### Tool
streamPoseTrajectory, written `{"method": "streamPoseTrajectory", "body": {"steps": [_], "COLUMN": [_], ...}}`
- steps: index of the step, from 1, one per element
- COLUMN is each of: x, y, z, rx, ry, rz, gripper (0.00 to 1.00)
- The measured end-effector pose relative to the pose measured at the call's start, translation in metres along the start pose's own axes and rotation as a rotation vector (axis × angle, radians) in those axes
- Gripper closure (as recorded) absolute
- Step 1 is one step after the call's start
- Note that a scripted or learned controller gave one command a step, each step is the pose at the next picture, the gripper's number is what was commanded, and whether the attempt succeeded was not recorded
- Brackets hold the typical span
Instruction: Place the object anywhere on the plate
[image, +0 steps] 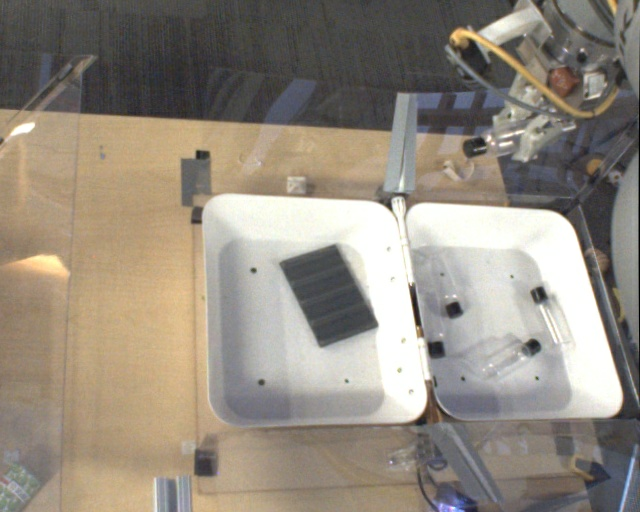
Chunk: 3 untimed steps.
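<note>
**The gripper (520, 135) was held above the tabletop (120, 300), behind the right bin (500, 212) and clear of its contents.**

Whether its fingers were spread or pressed together could not be told. A clear vial (548, 315) with a black cap was seen lying near the right bin's right wall. A second clear vial (505, 355) lay towards its front, and two small black pieces (452, 308) were seen nearer its left wall. The dark ribbed plate (328, 295) was laid flat and askew in the left bin (300, 205), well apart from the vials.
</note>
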<state>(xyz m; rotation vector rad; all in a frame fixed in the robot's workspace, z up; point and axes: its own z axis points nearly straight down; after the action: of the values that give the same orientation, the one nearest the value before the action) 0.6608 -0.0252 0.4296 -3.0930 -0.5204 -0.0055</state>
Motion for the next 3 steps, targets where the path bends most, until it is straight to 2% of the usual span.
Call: {"method": "streamPoseTrajectory", "body": {"steps": [2, 3], "x": [0.001, 0.003], "y": [-0.001, -0.017], "z": [-0.020, 0.001], "rx": [0.007, -0.002], "ry": [0.002, -0.002], "rz": [-0.004, 0.100], "gripper": [1.00, 1.00]}}
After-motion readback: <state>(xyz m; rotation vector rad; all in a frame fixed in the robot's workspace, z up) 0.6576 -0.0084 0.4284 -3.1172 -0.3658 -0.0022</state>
